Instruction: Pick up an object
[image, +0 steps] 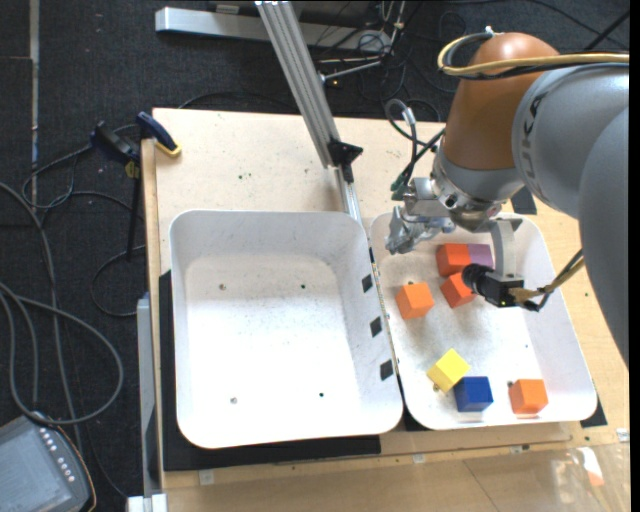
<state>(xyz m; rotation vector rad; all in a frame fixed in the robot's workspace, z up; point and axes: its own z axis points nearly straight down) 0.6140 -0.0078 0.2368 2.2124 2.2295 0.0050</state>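
The right bin (556, 345) holds several small blocks. An orange cube (415, 298) lies near its left wall. Two red-orange cubes (452, 257) (458, 289) and a pale purple block (481, 254) cluster beside it, partly under the wrist. A yellow cube (448, 368), a blue cube (473, 393) and another orange cube (528, 396) sit near the front. My gripper (405, 232) hangs over the bin's back left corner, just above and left of the cluster, with nothing seen in it.
The left bin (190, 300) stands beside the right one, their walls touching. A slanted metal pole (305, 85) crosses the bench behind them. A blue and yellow clamp (150, 135) sits at the bench's back left corner. The arm's bulk (560, 130) covers the right bin's back right.
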